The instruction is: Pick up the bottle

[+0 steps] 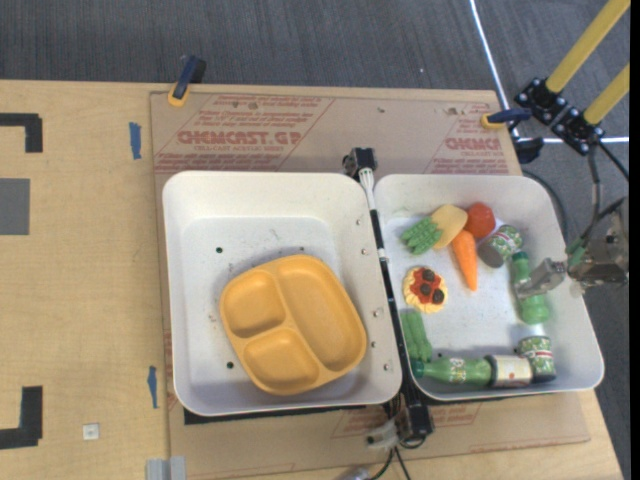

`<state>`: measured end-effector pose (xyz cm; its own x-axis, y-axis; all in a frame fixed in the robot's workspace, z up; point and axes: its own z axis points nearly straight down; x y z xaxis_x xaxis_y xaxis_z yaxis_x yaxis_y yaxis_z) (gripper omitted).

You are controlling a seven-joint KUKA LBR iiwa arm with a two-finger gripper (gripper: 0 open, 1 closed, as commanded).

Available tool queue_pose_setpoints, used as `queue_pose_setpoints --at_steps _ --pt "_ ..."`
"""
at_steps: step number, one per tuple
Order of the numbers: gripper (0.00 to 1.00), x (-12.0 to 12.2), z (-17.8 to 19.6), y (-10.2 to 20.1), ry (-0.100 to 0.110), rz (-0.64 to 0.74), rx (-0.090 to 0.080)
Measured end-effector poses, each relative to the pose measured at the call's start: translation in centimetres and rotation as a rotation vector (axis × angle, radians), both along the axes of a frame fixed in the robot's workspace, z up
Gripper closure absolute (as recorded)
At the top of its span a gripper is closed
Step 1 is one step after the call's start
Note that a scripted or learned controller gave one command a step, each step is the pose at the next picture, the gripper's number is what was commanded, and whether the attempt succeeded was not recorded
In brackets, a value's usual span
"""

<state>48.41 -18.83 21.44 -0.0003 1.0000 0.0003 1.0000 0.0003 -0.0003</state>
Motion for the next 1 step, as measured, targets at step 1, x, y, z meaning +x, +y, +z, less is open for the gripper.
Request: queue_pose_setpoints --at_steps 1 --pt "0.00 -0.23 -11.85 -1.82 -0.001 -0.166 0.008"
